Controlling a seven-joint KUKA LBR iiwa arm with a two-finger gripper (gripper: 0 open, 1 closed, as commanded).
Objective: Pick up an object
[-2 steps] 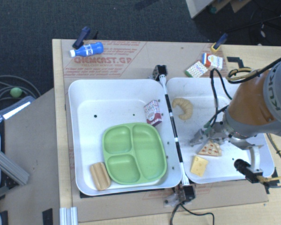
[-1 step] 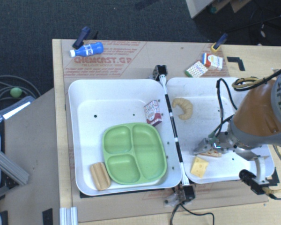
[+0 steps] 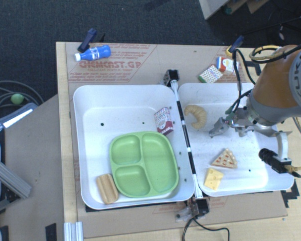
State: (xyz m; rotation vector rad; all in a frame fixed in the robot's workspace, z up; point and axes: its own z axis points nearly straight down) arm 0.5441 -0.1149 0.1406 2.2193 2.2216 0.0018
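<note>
In the right bin (image 3: pixel 251 182) lie a tan croissant (image 3: pixel 196 115) at the back left, a pizza slice (image 3: pixel 224 159) near the middle and a yellow cheese wedge (image 3: pixel 213 178) at the front left. My gripper (image 3: pixel 216 130) hangs low over this bin, just right of the croissant and behind the pizza slice, with nothing visibly held. The left bin (image 3: pixel 90 134) holds a green divided plate (image 3: pixel 142 163), a piece of toast (image 3: pixel 107 188) at its front left corner and a small red and white carton (image 3: pixel 163 120) at the back right.
Behind the bins, a blue and white bottle (image 3: pixel 93 52) lies on the bench at the left, and a small patterned box (image 3: pixel 210 75) sits behind the right bin. The grey and orange arm (image 3: pixel 276 89) covers the right bin's back right part.
</note>
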